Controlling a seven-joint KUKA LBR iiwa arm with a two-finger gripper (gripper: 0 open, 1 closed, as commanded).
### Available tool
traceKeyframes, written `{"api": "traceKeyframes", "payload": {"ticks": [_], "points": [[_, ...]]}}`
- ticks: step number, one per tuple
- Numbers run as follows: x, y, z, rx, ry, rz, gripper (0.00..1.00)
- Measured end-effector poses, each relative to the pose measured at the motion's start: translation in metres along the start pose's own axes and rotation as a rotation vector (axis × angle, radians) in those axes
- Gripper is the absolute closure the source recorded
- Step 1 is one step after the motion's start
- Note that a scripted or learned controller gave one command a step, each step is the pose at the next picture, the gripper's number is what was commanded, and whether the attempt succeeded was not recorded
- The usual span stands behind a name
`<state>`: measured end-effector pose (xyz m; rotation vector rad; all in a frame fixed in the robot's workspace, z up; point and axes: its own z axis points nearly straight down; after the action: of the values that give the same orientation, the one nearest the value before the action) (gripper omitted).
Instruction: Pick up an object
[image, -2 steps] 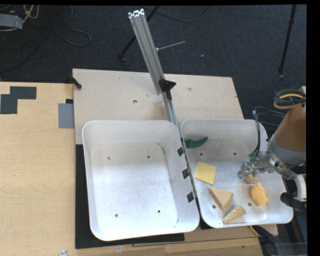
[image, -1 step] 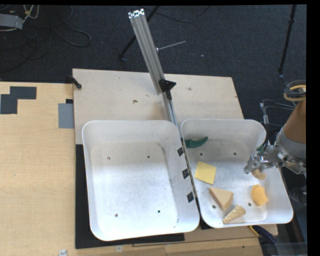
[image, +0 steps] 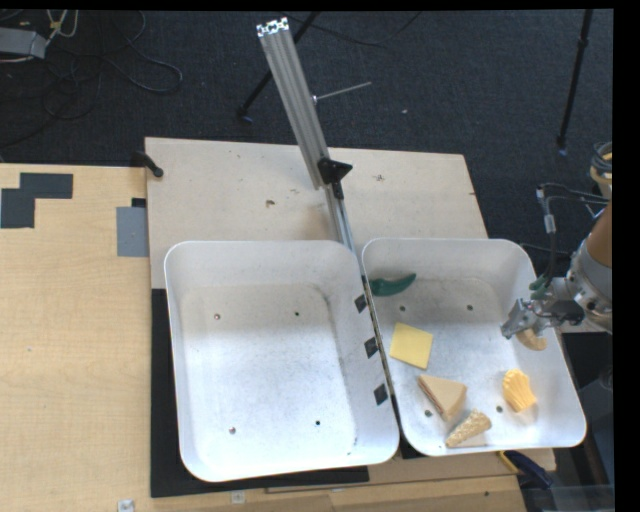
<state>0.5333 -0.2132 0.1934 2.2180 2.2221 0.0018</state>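
While left bin (image: 262, 300) bare, right bin (image: 470, 262) stocked.

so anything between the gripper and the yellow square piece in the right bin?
Nothing visible. The gripper sits at the right bin's right rim, over a small tan object. The yellow square piece lies left of it across bare bin floor. The tan wedge and yellow ridged piece lie nearer the camera, off that line.
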Motion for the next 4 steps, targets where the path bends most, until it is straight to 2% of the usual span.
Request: {"api": "traceKeyframes", "payload": {"ticks": [1, 2, 3, 4], "points": [[-0.001, 0.001, -0.031, 0.001, 0.0, 0.0, 1.0], [0.057, -0.009, -0.024, 0.006, 0.004, -0.002, 1.0], [0.101, -0.014, -0.032, 0.006, 0.004, -0.002, 1.0], [0.148, -0.012, -0.039, 0.004, 0.003, -0.003, 1.0]]}}
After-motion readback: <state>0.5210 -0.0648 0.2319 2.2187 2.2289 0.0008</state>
